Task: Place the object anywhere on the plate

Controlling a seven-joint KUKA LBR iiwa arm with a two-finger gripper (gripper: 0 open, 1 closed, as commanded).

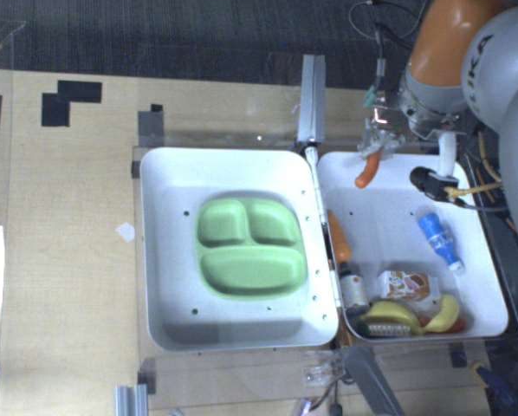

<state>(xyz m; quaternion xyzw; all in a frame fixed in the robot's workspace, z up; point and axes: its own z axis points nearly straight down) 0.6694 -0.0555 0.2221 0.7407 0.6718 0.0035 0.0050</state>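
Your two-finger gripper [376, 142] is clenched on the slim orange carrot-shaped object [366, 171], which hangs just below it, long axis near vertical, while the green three-compartment plastic plate [249, 245] lies well to its left and lower.

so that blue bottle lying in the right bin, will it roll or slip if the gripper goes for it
Probably it rolls: the blue bottle lies on its side on the right bin's smooth white floor, nothing touching it. It looks like small, light plastic, so a nudge could send it skidding. Its rounded body may slip between the fingers unless gripped across its width.
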